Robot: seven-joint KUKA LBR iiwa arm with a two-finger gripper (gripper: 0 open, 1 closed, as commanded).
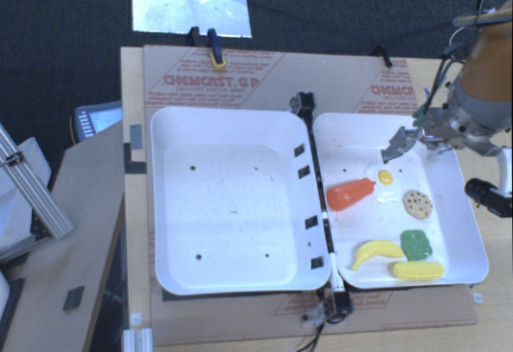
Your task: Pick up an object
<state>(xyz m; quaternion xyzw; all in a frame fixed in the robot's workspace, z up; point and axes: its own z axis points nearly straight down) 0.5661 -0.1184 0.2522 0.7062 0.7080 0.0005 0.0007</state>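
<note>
We hover our jaws (395, 150) above the right bin (478, 250), grip unclear from here, with the fried egg (385, 182) just below them and the carrot (350, 194) lying leftward.

The arm (485, 70) runs off the right edge, and the end effector's (398, 146) finger spacing is too small to tell.

A single fixed camera looks down at a slant from above the bench, taking in both shallow white plastic bins (232, 206) side by side from moderately far.
</note>
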